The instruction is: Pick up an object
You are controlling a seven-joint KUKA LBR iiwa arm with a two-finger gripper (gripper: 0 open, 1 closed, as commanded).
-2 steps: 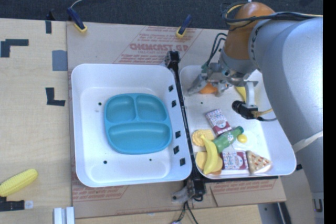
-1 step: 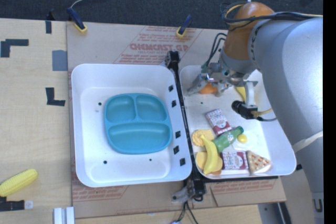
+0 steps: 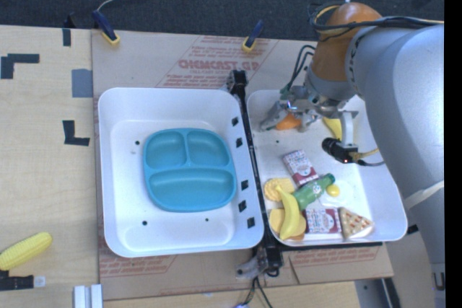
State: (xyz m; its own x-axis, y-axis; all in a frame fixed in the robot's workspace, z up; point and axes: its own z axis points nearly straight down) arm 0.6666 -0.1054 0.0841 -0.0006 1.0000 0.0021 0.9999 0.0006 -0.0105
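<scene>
**Claw down over an orange piece in the right bin**

On the tabletop [image 3: 43,155] at far left lies a yellow toy corn cob [image 3: 25,250], ridged and plastic-looking. The left bin [image 3: 115,227], smooth white with shallow walls, holds a glossy blue divided plate [image 3: 190,169] with three compartments.

The right bin [image 3: 382,198] carries the clutter: a small red-and-white carton [image 3: 299,166], a green bottle [image 3: 313,192] lying on its side, a curved yellow banana [image 3: 289,216], a flat red packet [image 3: 323,221] and a pizza-slice toy [image 3: 355,223].

At that bin's far end the claw [image 3: 289,115] sits low over a small rounded orange object [image 3: 288,123], fingers spread narrowly about it. Whether they grip it I cannot tell. This looks like the grasp step; next would be closing firmly and lifting straight up, minding the smooth, round shape, which may slip.
</scene>
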